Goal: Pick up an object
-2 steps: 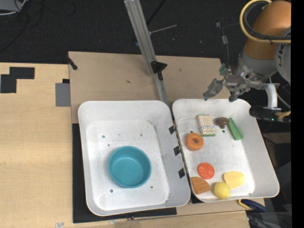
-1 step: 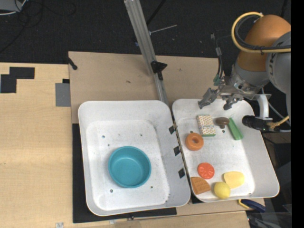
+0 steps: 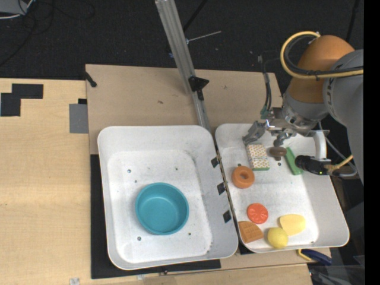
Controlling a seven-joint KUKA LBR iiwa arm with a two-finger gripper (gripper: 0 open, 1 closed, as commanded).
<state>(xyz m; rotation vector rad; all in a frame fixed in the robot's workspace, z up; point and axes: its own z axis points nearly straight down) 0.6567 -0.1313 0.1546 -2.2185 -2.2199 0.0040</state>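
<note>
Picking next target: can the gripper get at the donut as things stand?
Probably yes. The donut lies flat in the right bin, apart from the cracker, nothing over it; the gripper hangs just beyond.

Two bins sit side by side on the surface (image 3: 47,159), the left bin (image 3: 119,141) at lower centre of the frame and the right bin (image 3: 323,212) touching its right edge. A bowl (image 3: 161,208) lies in the left bin, toward its lower middle. In the right bin, a waffle piece (image 3: 258,156) lies at the upper left with a ring (image 3: 243,177) just below it and a marker (image 3: 293,161) to its right. Lower down sit a round disc (image 3: 257,213), a wedge (image 3: 250,231) below it, and two rounded pieces (image 3: 285,230) at lower right. The end effector (image 3: 270,135) hangs over the right bin's upper part, above the waffle piece. A metal rail (image 3: 178,40) slants from top centre toward the bins.
</note>
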